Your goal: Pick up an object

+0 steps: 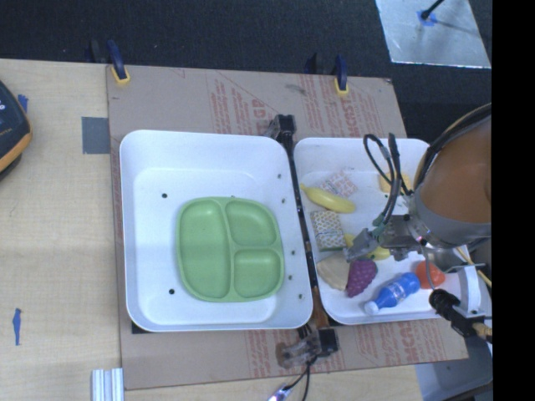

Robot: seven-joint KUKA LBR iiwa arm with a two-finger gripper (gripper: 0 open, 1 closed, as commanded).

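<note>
The right bin [334, 150] holds several small items: a yellow banana [328, 199], a checkered packet [328, 228], a wrapped white-and-red item [341, 180], a purple grape bunch [361, 276], a blue bottle [391, 293], a beige piece [332, 271] and an orange item [430, 276]. My gripper [365, 246] hangs low over the middle of this bin, just above the grapes and right of the checkered packet. Its tip is dark and small here. The arm's grey and orange body hides the bin's right side.
The left bin [142, 153] holds a green divided plate [229, 248]. Both bins rest on a cardboard sheet [217, 90] clamped to the wooden bench. A black and yellow device [12, 132] lies at the far left edge. Cables [383, 164] loop over the right bin.
</note>
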